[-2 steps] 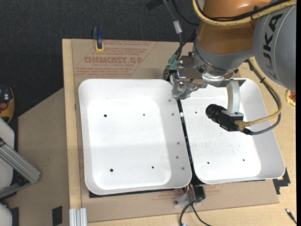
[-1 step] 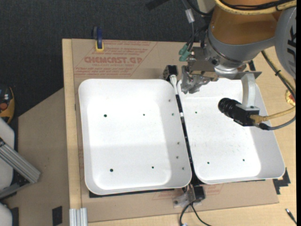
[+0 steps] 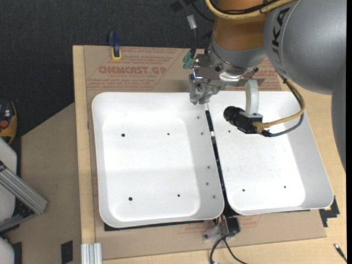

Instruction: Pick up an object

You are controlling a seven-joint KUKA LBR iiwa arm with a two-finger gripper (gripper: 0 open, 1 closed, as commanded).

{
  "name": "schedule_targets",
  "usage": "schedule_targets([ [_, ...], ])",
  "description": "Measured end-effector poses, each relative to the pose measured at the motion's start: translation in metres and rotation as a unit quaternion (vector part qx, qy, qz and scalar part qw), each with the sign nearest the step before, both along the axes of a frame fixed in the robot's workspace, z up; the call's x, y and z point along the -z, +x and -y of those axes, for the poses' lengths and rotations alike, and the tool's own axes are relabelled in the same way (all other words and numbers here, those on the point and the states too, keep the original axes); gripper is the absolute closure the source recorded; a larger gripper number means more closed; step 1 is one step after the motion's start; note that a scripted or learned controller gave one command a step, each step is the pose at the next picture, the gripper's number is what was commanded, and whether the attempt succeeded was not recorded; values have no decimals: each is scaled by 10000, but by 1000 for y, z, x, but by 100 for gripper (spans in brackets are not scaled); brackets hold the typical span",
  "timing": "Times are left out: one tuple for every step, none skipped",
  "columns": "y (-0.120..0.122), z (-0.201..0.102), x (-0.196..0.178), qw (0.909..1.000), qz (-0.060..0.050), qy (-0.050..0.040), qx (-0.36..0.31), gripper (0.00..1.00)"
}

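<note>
Noted gripper (image 3: 199, 95) poised low over the far edge of the bins, at the seam between left bin (image 3: 110, 164) and right bin (image 3: 308, 169). Could not tell its opening; nothing seen held. Found no loose object to pick in either bin. Judged pick not accomplished: locating, grasping and lifting all outstanding
</note>
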State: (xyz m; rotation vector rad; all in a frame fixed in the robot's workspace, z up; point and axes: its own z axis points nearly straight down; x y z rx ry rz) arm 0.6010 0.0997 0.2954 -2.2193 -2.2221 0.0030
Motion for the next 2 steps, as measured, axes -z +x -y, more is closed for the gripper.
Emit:
schedule_targets([
  [-18, 21, -31, 10000, 26, 3, 15, 100],
  [-38, -18, 43, 10000, -18, 5, -3, 100],
])
